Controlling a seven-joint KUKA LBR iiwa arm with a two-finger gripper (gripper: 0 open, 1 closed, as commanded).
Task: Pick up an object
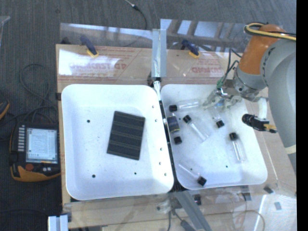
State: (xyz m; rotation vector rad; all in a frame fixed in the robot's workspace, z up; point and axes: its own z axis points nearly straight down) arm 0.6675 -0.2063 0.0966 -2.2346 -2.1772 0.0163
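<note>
Basically gripper (222,96) hovers over right bin (250,174) far edge, beside clear vial (185,105); finger opening can't be told. Best to center over 1 vial, descend straight, avoid neighbors.

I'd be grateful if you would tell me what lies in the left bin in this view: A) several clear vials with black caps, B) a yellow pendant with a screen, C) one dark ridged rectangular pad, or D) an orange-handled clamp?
C: a single dark ridged pad lies flat near the middle of the left bin, while the capped vials are scattered in the right bin.
</note>
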